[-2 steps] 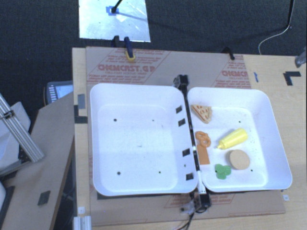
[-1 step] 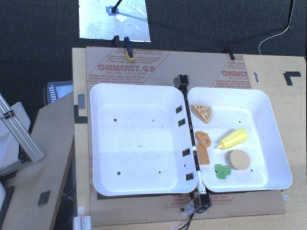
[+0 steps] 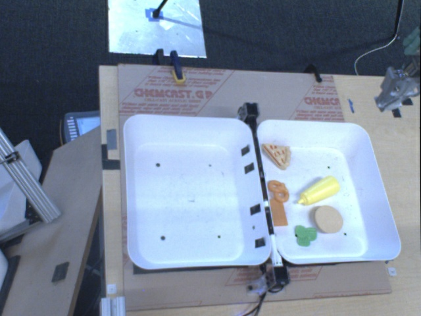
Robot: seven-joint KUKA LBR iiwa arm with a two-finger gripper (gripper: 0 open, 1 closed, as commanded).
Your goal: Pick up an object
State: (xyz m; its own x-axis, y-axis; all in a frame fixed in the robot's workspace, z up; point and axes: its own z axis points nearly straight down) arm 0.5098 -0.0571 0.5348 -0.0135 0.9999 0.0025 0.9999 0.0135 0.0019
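At the view's right edge, above bare worktop point(image 3: 358, 94): fingers point(image 3: 396, 92), grey metal, beyond the far right corner of the right bin point(image 3: 378, 176). Released or clenched: cannot tell, too small and partly cut off by the edge. Nothing visibly grasped.

Down and left of the fingers, inside the right bin, well apart from them:
- yellow bottle-shaped piece point(image 3: 320, 190), lying tilted, the nearest of the group to the fingers;
- tan round disc point(image 3: 327, 219), just below the yellow piece, close to it;
- green piece point(image 3: 304, 235), just left of the disc, at the disc's lower edge;
- orange pretzel point(image 3: 278, 191), left of the yellow piece, near the bin's left wall;
- orange strip point(image 3: 279, 212), directly under the pretzel, touching or nearly so;
- tan waffle wedge point(image 3: 277, 155), farther up along the same wall, apart from the rest.

Farther left of the fingers: left bin point(image 3: 131, 176), side by side with the right bin, joined along the middle by black clips point(image 3: 248, 168).

Under both bins: printed cardboard sheet point(image 3: 197, 91), held at its far edge by a blue and yellow clamp point(image 3: 176, 68).

Far left and up from the fingers, off the worktop: shiny metal plate point(image 3: 156, 18) on dark floor.
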